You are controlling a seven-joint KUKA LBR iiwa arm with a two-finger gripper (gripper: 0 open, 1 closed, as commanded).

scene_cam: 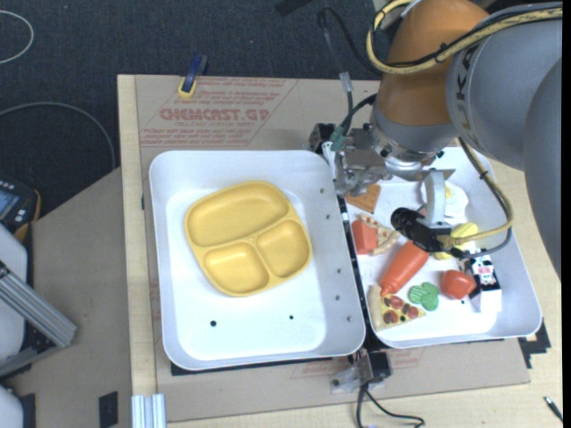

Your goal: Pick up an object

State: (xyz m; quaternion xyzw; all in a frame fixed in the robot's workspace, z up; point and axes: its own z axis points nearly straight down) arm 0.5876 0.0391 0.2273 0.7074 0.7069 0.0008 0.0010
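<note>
Yellow divided plate in the left bin; blue-yellow clamp beyond.

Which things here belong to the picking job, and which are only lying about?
For the job:
- gripper, over the right bin
- toy carrot
- pizza slice
- red piece
- green piece

Lying about:
- yellow divided plate in the left bin
- blue and yellow clamp

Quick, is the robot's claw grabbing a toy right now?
Gripper: low over the far left corner of the right white bin, near a small orange-brown toy piece; whether it grips anything cannot be told.
</note>
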